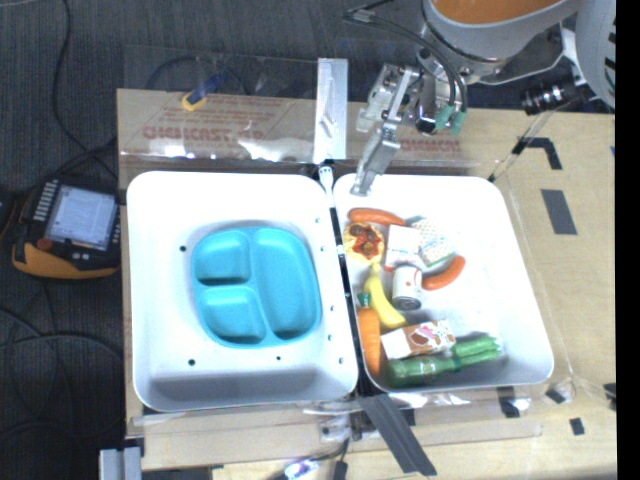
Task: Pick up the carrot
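The tapered orange carrot (369,340) lies along the left wall of the right-hand shallow white bin (520,268), near its front edge, just beside a curved yellow banana (381,298) and a small printed carton (421,339). The metal two-finger gripper (362,183) hangs over the bin's back left corner, carrying nothing; its spread cannot be judged. It must travel forward along that wall.

The bench (585,268), a pale wooden surface marked with short dark tape strips, carried 2 shallow white bins set side by side and touching along their inner rims. The left bin (160,358) and the right bin (520,268) sat near its front edge, and a clear plastic sheet (250,128) with red print lay behind them.
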`<action>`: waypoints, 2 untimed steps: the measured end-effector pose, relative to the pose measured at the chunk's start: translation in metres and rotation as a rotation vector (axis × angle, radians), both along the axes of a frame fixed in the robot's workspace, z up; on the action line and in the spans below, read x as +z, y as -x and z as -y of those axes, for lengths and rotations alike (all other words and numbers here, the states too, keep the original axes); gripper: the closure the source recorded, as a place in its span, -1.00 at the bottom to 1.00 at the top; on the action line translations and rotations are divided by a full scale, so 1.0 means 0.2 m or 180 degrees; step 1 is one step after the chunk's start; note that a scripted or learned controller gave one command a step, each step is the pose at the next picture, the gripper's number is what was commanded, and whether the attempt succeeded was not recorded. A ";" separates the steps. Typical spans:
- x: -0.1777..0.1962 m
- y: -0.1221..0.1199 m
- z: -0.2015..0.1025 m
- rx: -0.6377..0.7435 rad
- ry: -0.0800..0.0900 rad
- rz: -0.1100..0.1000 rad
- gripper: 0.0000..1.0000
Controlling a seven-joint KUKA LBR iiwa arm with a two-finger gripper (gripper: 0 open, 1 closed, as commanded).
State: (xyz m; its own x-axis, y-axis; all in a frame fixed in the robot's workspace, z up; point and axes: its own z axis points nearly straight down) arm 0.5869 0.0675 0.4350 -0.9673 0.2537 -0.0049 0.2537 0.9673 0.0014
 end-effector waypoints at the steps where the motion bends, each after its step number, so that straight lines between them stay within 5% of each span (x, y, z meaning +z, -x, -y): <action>1: -0.30 -0.15 -0.16 -0.0550 -0.0004 -0.0011 -1.00; 2: 0.00 -0.30 -0.43 -0.0640 -0.0006 -0.0004 -1.00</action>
